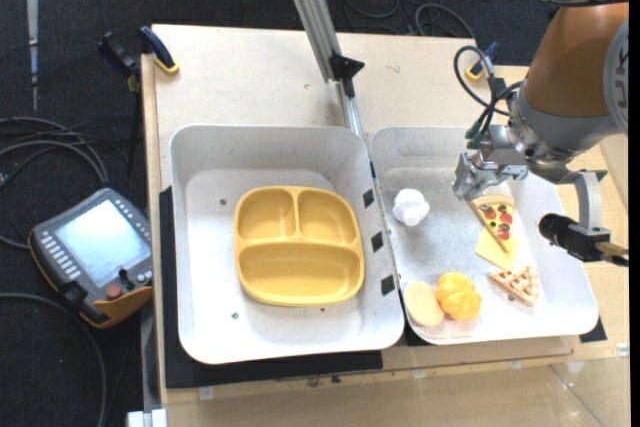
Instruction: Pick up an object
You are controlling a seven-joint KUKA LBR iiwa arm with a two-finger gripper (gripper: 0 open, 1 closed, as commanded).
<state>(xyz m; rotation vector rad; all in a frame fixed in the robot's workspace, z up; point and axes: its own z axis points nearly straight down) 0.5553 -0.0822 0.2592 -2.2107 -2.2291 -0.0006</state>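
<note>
Right bin holds five items: one pizza slice, one waffle, white piece, orange fruit, pale round. Hand grip: cannot tell.

The arm is cut off by the right edge, so its base stays out of sight. The gripper is too small to read. A pale piece sits partly behind the yellow toy.
</note>
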